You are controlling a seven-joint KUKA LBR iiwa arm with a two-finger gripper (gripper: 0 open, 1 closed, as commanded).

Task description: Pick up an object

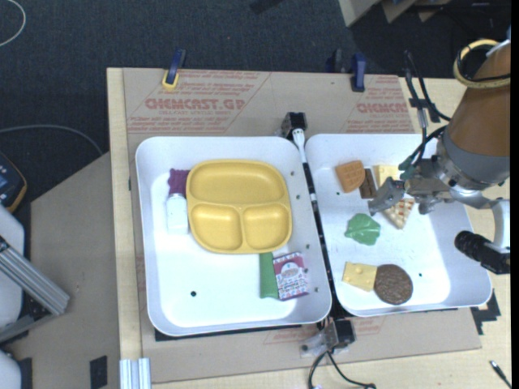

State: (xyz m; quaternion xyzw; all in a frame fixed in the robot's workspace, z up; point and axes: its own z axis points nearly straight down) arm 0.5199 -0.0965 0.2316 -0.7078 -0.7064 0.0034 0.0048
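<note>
here, tan waffle-patterned wedge, pincer above

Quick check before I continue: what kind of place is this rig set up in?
Most likely a robotics lab or test cell, not a kitchen. Two white bins sit on a board held down by clamps, the food pieces like the green leaf look like toys, and loose cables run over dark carpet.

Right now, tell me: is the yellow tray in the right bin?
No, the yellow tray lies in the left bin, beside a small packet.
</note>
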